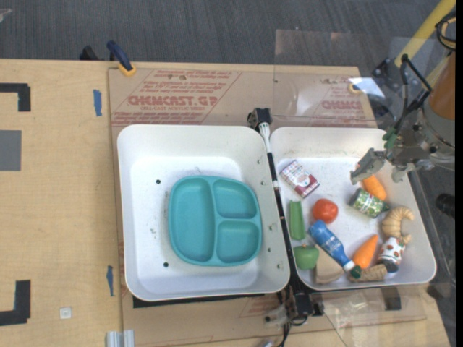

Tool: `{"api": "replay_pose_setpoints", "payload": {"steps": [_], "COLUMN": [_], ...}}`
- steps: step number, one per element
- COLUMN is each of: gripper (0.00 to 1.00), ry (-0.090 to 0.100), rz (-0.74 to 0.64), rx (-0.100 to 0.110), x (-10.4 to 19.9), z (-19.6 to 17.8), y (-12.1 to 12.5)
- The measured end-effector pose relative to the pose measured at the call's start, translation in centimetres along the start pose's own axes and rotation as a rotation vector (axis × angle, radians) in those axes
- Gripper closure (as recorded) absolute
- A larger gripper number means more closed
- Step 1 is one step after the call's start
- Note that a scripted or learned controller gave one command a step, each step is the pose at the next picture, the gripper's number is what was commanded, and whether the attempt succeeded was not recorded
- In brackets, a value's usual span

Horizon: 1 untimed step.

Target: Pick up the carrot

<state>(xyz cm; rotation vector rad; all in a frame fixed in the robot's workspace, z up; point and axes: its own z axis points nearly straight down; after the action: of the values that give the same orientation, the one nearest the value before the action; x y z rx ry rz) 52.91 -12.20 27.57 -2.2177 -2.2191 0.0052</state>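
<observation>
Gripper: the gripper hangs over the upper right part of the right bin, its two fingers spread apart, with nothing between them.
Arm: the grey arm reaches in from the right edge, with the orange band at the far right.
Carrot: two orange carrot-like pieces lie in the right bin. One carrot lies just below the open fingers, near the bin's right wall and touching the green can. The second carrot lies lower down, slanted, between the blue bottle and the croissant.
Other items in the right bin: a red and white packet near the upper left corner; a red tomato in the middle; a long green vegetable along the left wall; a green pepper below it; a tan slice of bread at the lower edge, partly under the bottle; a small white and red figure near the lower right corner.
Left bin: the left bin holds a teal divided plate with three compartments.
Bench: the two bins sit side by side on a sheet of cardboard over a wooden bench.
</observation>
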Motion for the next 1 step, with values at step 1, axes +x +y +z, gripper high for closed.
{"api": "replay_pose_setpoints", "payload": {"steps": [1], "gripper": [0.0], "ry": [0.002], "rz": [0.033], "rx": [0.012], "x": [-1.53], "z": [12.32], "y": [3.49]}}
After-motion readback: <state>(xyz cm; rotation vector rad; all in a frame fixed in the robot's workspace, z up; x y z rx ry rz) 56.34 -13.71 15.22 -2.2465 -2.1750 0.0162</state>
